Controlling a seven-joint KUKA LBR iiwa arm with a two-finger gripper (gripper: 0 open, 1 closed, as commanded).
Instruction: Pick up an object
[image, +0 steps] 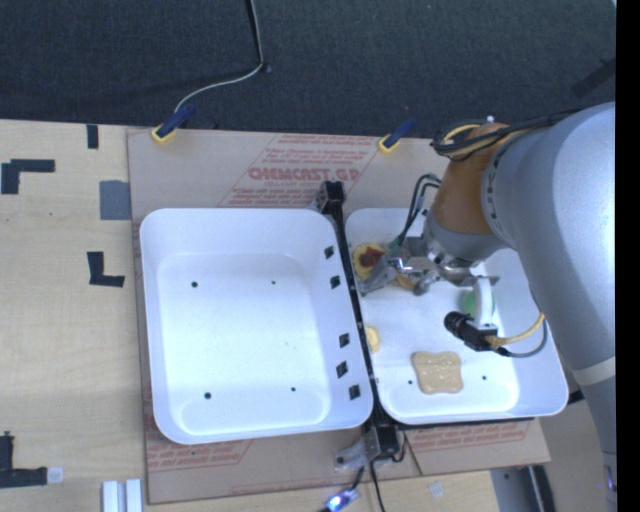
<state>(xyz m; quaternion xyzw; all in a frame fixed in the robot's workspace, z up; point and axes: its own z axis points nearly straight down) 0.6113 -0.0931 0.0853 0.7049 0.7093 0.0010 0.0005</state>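
The hand (400, 272) sits low in the right bin (520, 400), beside a yellow-and-red object (368, 258) by the divider; its grip cannot be told. A tan toast-like piece (437, 372) lies nearer the front.

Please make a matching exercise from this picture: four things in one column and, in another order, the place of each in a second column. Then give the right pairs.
Things
1. toast
2. small yellow piece
3. hand
4. blue clip

Places
A. on the cardboard's far edge, beyond the right bin
B. low in the right bin, near its front
C. by the divider, in the right bin
D. over the right bin's far left part, beside a red and yellow thing

Pairs: 1-B, 2-C, 3-D, 4-A
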